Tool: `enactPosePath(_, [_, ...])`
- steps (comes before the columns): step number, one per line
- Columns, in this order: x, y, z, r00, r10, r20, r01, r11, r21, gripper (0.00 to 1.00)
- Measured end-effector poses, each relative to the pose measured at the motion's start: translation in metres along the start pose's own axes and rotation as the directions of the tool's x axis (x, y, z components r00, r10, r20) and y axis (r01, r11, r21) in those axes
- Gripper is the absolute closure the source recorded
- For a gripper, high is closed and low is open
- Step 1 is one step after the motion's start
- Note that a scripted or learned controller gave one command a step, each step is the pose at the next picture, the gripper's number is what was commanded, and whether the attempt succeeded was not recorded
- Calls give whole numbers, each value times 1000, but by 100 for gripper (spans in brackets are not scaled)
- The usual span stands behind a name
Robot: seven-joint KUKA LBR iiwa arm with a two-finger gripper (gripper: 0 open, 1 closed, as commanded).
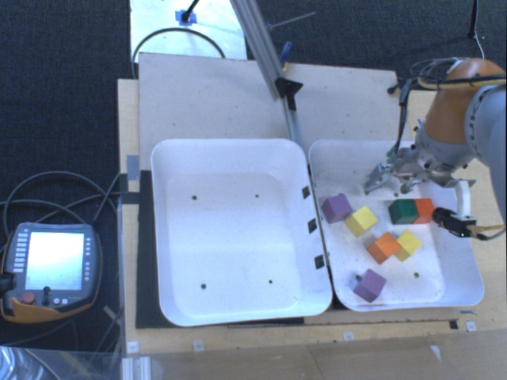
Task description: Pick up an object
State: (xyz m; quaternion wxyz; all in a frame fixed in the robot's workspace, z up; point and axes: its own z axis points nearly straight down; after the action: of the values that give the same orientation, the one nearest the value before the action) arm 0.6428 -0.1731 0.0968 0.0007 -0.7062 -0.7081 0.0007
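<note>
- We count seven blocks in the right bin (455, 291): two purple (337, 207) (369, 284), two yellow (362, 220) (409, 244), two orange (385, 248) (425, 210) and one green block (403, 210).
- The green block touches an orange one.
- The gripper (386, 177) hangs over the far part of this bin; we see no block between its fingers, which look spread.
- The left bin (170, 212) stands beside it.
- We read no writing on the blocks; the screen of the pendant (49, 271) at the left is too bright to read.
</note>
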Motion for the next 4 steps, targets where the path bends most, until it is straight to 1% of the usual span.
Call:
enactPosePath(1, [0,2,-15,1000,-2,2,2,1000,-8,100])
enactPosePath(3, [-4,23,-117,1000,-2,3,2,1000,-10,100])
enactPosePath(4, [-4,24,-142,1000,-2,2,2,1000,-8,100])
